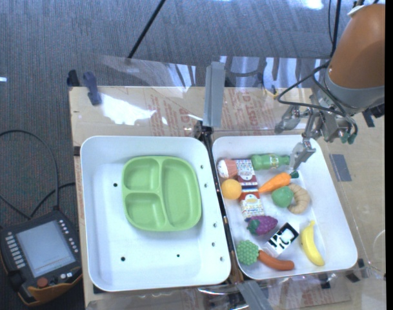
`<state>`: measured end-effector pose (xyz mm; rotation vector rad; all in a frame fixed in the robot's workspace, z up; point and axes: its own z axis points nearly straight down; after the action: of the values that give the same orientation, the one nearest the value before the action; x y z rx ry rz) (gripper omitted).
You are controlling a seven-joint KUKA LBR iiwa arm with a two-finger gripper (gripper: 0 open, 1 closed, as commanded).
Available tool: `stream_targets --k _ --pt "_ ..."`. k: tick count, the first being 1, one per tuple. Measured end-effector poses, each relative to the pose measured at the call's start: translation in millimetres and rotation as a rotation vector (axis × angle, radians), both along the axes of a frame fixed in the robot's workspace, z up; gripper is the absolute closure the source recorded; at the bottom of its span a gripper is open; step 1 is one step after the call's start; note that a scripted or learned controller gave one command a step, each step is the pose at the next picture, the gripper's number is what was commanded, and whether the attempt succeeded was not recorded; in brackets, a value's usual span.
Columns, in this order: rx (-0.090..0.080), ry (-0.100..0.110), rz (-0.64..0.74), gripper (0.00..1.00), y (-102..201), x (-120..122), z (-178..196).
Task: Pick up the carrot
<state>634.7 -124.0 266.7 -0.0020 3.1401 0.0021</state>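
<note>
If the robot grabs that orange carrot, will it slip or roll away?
It might. The carrot looks like smooth, hard toy plastic, so it probably stays stiff but could slide. Its tapered, rounded shape may let it roll or swing round when nudged. It lies close among the green bottle and the croissant, so a push would likely bump them. The pincer is just above it.

Faint red printing runs across the clear sheet (pixel 177 112) on the worktop (pixel 77 118) behind the bins, too blurred to read. Package labels are likewise illegible.
</note>
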Motion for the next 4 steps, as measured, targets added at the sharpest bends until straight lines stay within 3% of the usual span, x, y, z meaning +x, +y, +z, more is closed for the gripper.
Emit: stream_targets --k 1,2,3,4 --pt "0.002 0.006 0.255 0.00 -14 -29 -163" --pt "-0.002 -0.006 0.267 0.00 -12 -6 -174" --pt "-0.004 -0.022 0.269 1.00 -11 -2 -160" --pt "-0.004 -0.008 0.388 1.00 -43 -26 -82"
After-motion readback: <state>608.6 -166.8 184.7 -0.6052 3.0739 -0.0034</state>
